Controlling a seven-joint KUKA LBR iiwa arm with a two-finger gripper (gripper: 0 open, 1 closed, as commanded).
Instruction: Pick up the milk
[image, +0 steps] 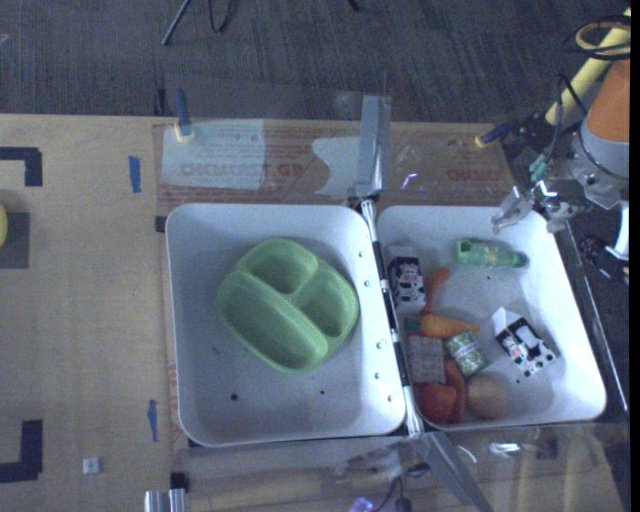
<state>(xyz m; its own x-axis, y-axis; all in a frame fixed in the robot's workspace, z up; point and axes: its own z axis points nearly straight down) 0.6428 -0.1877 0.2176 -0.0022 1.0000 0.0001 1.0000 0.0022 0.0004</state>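
Note:
The milk (406, 282) is a small white carton with black cow patches. It lies near the left wall of the right bin (583, 330), towards the back. My gripper (528, 208) hangs over that bin's far right corner, well to the right of the milk and apart from it. Its fingers are open with nothing between them. The orange-banded arm (608, 110) comes in from the upper right.
The right bin also holds a green bottle (490, 254), a carrot (448, 324), a green can (465, 352), a brown packet (425, 358), a tomato (440, 400), a potato (487, 396) and a white box with black marks (526, 346). A green divided plate (288, 302) lies in the left bin (200, 390).

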